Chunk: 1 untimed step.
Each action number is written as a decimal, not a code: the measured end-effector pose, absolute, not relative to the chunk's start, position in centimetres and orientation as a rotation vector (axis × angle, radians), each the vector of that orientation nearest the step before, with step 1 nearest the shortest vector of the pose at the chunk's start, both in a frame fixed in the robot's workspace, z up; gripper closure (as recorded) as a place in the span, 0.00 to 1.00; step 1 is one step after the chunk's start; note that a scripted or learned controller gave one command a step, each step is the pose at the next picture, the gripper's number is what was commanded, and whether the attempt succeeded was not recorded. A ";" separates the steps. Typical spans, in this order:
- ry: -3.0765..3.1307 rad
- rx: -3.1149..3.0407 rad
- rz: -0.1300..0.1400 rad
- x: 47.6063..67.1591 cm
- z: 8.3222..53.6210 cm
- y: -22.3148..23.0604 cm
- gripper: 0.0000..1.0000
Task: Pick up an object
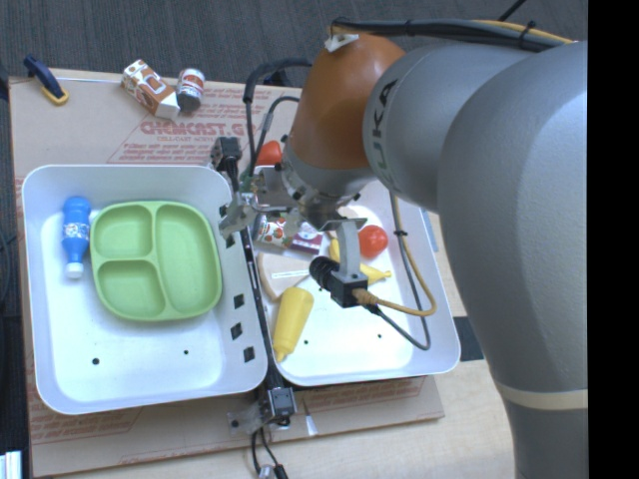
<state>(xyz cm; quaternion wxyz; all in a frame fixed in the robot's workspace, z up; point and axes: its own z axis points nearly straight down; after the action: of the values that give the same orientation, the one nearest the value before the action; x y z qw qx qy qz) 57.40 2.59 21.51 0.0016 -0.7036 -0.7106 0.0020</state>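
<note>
The gripper (290, 218) is lowered into the right bin (419, 352), above a small packet (272, 233); its finger state cannot be told.

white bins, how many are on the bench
2. The left shallow white bin holds a green divided plate and a blue bottle; the right white bin sits beside it, partly hidden under the arm.

Yellow corn cob (291, 319) — lying tilted, right bin — red ball (372, 238) near.
</note>
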 end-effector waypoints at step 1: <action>-2.225 -2.215 0.008 55.8 16.7 -11.2 0.00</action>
<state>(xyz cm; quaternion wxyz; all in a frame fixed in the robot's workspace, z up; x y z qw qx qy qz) 55.81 -11.19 16.72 0.0010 -0.7056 -0.7086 0.0026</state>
